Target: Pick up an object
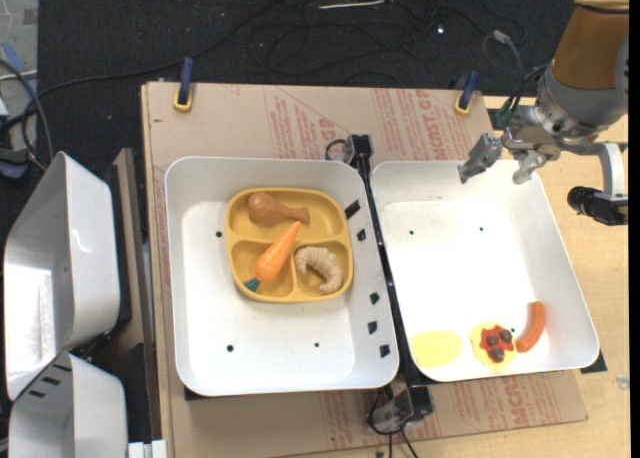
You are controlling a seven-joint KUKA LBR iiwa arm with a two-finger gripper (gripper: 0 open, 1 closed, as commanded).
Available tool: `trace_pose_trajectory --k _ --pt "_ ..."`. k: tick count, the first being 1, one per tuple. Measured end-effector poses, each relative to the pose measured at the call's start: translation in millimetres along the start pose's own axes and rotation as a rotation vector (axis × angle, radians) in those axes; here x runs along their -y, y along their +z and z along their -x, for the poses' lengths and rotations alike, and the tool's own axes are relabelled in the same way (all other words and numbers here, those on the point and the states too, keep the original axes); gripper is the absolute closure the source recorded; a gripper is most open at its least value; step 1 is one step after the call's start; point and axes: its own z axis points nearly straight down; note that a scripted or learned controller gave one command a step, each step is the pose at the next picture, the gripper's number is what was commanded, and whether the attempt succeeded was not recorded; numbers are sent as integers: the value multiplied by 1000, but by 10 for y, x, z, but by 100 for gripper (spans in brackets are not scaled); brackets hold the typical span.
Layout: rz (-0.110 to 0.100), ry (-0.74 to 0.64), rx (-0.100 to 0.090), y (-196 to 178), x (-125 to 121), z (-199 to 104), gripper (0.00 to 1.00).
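Two-finger gripper (500, 162) hangs over the far edge of the right shallow white bin (455, 276), jaws spread, nothing between them. Near that bin's front edge lie a flat yellow disc (437, 348), a small red-and-yellow toy (494, 342) and an orange sausage-shaped toy (531, 326). Left white bin (200, 346) carries a yellow divided plastic plate (241, 271) with drumstick, carrot and shrimp toys.

Arm (590, 36) cut off by the top and right edges, small red item (494, 342) in the right bin too small to identify, white tubs (50, 276) cropped at left
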Motion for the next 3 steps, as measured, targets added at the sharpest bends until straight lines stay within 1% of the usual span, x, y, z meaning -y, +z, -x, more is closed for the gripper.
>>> trace_pose_trajectory --k 1,2,3 --pt "13 -2 2 -86 -22 -5 0" --pt "9 -1 1 386 48 -49 0" --pt "10 -2 1 828 49 -101 0"
